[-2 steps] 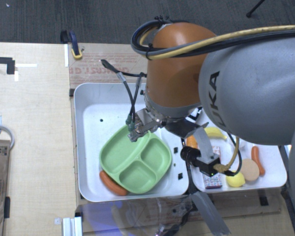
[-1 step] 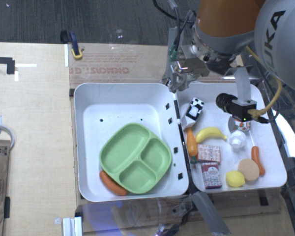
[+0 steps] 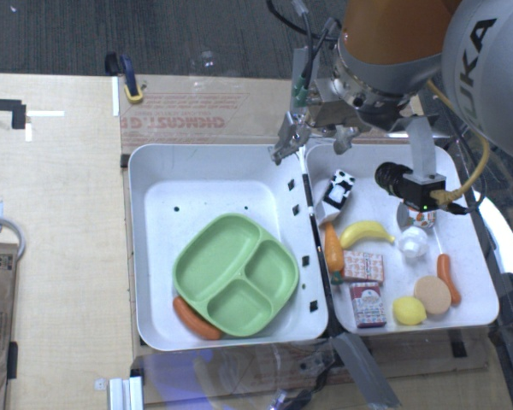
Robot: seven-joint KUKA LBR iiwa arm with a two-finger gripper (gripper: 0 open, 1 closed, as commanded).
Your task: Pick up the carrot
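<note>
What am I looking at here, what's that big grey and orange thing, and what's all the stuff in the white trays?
You are looking down at a slant from one fixed camera above a bench. The grey and orange thing is a robot arm reaching in from the right; its gripper hangs over the far edge where the two trays meet, with nothing seen between its fingers. The left bin holds a green divided plate and a sausage tucked at its near edge. The right bin holds toy food: the carrot it is meant to pick up, a banana, a lemon, two small boxes and a black-and-white cow toy.
</note>
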